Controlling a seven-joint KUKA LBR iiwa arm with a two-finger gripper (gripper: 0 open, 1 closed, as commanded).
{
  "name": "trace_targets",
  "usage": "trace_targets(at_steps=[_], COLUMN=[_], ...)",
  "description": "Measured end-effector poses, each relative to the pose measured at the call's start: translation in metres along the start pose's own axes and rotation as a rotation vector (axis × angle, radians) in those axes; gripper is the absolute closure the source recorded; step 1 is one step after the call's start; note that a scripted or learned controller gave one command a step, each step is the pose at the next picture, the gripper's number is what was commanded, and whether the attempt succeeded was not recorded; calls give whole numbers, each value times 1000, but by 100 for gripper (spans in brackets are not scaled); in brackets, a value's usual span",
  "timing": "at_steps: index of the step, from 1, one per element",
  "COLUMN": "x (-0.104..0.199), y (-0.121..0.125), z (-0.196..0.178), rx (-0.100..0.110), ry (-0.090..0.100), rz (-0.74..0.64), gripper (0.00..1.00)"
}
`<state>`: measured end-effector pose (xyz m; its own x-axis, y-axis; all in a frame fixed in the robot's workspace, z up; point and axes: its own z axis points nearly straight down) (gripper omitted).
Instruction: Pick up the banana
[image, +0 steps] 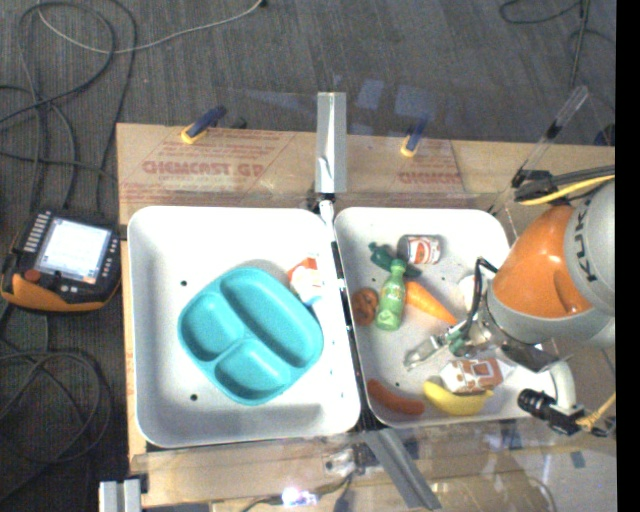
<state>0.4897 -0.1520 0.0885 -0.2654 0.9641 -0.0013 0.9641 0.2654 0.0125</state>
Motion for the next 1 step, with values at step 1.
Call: trace_targets(at_steps=[1], x=[34], y=[3], z=[-31], rx=[19], ry=[5], rz=[-38], gripper=[0])
